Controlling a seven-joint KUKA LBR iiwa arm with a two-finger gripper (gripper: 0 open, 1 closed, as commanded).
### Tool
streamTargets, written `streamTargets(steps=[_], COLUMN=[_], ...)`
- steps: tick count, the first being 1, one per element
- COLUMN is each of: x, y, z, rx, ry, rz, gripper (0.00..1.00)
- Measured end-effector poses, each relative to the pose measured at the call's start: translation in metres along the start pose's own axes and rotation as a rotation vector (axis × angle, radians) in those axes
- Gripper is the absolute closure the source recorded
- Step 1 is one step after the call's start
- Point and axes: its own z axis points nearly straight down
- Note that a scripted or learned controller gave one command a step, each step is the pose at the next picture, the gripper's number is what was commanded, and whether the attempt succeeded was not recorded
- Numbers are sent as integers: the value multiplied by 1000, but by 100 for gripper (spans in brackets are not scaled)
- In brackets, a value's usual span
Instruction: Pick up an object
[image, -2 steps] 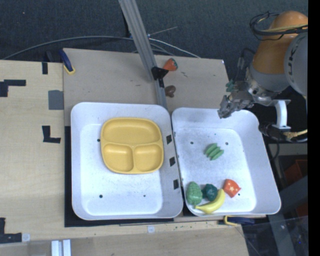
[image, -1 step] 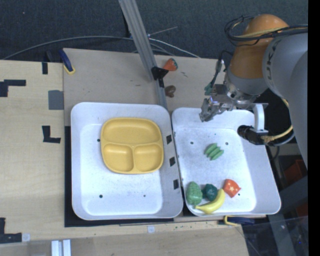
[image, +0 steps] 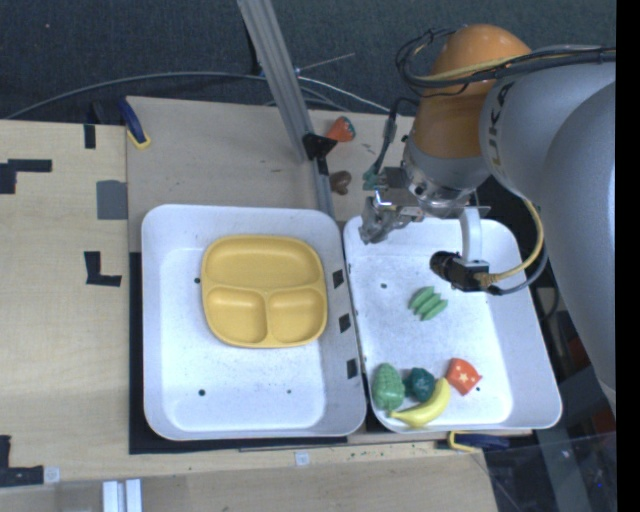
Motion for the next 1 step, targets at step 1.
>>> streamTargets(steps=[1], x=[62], y=[-9], z=[6], rx=[1], ry=[-1], rz=[0], gripper=[100])
